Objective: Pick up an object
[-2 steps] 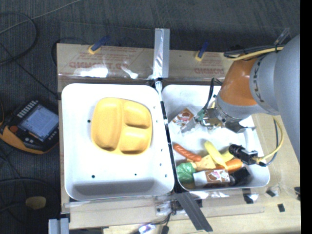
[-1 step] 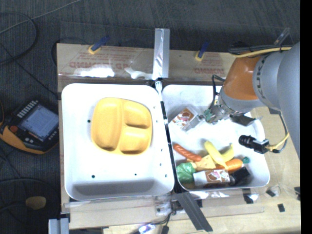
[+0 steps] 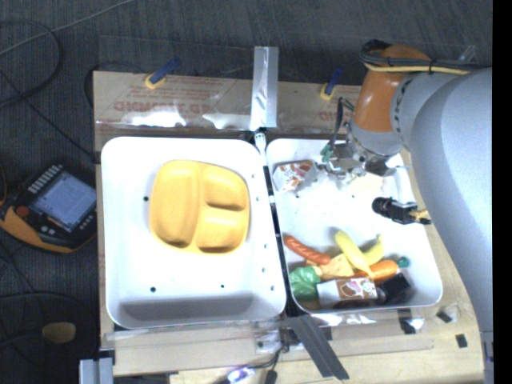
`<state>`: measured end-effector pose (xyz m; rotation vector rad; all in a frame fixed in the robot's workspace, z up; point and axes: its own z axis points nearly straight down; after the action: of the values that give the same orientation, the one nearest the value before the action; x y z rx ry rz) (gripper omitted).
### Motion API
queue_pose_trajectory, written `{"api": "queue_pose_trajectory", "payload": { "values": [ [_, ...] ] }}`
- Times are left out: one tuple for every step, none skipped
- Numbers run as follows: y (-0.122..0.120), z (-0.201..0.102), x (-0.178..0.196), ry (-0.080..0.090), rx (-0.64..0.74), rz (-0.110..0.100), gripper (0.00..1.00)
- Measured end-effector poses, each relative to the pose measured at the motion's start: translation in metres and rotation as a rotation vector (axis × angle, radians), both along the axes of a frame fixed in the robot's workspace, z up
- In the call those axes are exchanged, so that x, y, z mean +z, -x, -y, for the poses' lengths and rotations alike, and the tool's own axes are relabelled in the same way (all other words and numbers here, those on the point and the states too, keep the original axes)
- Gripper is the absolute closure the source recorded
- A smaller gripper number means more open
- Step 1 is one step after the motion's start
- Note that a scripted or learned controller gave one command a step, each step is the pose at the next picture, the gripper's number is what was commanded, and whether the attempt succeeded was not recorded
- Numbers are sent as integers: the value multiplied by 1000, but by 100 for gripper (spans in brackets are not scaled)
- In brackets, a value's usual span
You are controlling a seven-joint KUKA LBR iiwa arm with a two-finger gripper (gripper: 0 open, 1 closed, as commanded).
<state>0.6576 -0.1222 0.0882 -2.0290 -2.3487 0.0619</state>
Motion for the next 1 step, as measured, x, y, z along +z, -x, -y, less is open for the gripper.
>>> {"api": "queue_pose_trajectory", "payload": {
  "values": [
    [0,0,8,4,0,-2,100]
  ]
}}
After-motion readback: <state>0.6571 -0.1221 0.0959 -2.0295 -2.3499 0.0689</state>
